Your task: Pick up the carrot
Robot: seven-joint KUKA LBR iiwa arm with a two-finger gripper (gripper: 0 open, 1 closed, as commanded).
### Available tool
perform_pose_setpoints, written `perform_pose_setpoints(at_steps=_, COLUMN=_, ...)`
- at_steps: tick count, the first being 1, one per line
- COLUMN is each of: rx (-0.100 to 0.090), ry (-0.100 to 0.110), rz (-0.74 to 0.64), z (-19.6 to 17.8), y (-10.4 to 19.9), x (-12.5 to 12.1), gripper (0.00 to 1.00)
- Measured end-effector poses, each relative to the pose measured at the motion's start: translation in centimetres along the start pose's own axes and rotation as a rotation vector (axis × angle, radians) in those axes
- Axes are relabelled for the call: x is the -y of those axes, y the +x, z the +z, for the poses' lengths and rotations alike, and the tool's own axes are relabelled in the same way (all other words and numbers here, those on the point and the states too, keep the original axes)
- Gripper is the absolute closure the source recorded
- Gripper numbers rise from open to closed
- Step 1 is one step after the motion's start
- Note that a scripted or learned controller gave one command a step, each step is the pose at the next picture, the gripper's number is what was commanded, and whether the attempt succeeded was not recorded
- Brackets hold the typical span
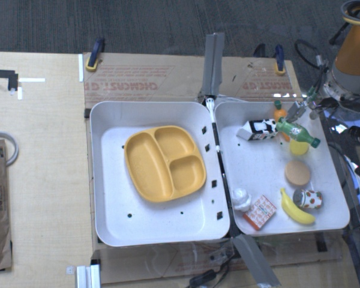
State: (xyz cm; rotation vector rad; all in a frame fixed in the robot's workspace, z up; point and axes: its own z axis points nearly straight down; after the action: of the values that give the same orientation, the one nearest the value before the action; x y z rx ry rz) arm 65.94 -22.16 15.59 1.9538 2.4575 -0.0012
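Observation:
The carrot (279, 115) is a small orange piece with a green top, lying at the back of the right bin (270, 167). Its lower end runs under a green bottle (297, 132), and a black-and-white milk carton (258, 129) lies just to its left. My gripper (306, 107) hangs over the right bin's back right corner, just to the right of the carrot and a little above it. It is open with nothing between its fingers. The orange band of the arm (353, 53) rises at the right edge.
The right bin also holds a yellow lemon (299, 148), a tan round cookie (297, 173), a banana (296, 209), a red-and-white ball (312, 199), a red packet (261, 212) and a white lump (240, 198). A yellow divided plate (165, 162) lies in the left bin (108, 209).

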Motion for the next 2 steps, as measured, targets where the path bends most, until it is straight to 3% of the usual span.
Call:
perform_pose_setpoints(at_steps=1, rx=-0.001, ry=0.000, rz=-0.110, z=-1.2, y=1.7, x=7.4, gripper=0.00)
perform_pose_setpoints(at_steps=2, rx=0.001, ry=-0.002, rz=-0.288, z=-0.1, y=0.4, x=1.9, gripper=0.00)
